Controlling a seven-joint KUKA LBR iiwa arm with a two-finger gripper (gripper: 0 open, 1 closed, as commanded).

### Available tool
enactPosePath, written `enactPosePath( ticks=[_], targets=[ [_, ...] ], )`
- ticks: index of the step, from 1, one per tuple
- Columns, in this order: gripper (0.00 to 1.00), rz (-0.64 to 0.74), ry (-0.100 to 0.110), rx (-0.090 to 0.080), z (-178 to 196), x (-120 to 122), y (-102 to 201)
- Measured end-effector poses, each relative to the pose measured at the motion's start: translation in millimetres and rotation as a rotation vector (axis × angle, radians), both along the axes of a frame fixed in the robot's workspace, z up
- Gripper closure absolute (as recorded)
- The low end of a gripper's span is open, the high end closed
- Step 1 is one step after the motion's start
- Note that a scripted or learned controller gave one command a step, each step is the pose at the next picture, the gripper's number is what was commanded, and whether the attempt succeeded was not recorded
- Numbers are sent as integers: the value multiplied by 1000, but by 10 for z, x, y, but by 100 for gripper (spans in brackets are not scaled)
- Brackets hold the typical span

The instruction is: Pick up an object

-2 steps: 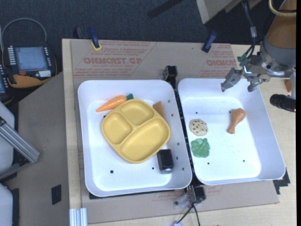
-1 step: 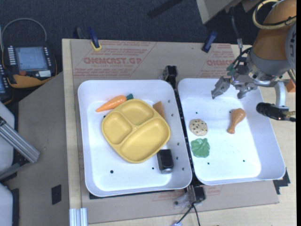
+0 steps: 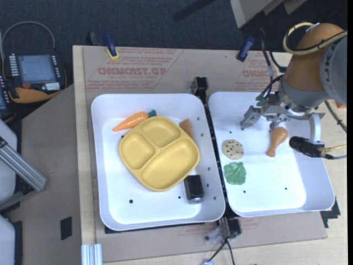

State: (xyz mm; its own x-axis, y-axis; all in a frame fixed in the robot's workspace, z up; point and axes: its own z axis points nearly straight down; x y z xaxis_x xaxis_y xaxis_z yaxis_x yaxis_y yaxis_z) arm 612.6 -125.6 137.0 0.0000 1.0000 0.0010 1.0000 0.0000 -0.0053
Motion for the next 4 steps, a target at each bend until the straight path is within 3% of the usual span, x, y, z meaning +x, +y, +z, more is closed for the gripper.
enactPosePath(
  ticks=[1,2,4],
  targets=[
    [0,0,-2,0,-517,-2,6],
    [100,0,-5,-1,-394,6,5],
    [100,1,-9,-2,642,-34,-12]
  ],
)
